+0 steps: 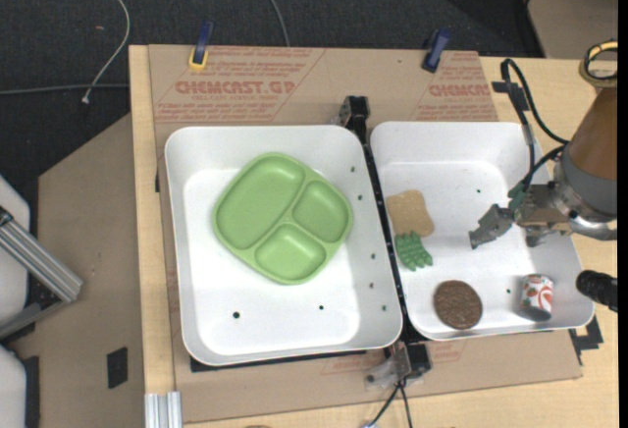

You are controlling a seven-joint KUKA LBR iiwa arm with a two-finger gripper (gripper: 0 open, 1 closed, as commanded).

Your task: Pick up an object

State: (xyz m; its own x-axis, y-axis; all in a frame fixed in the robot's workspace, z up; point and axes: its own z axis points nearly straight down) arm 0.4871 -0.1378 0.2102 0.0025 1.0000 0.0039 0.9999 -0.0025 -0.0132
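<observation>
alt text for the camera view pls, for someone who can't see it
The arm's pincer hovers over the right white bin, holding nothing, with a tan slab, a green toy, a brown disc and a red-and-white can lying in that bin. The left white bin holds a green divided plate.

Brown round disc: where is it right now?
The brown round disc lies in the right bin, near its front edge, just right of the green toy and left of the red-and-white can.
</observation>
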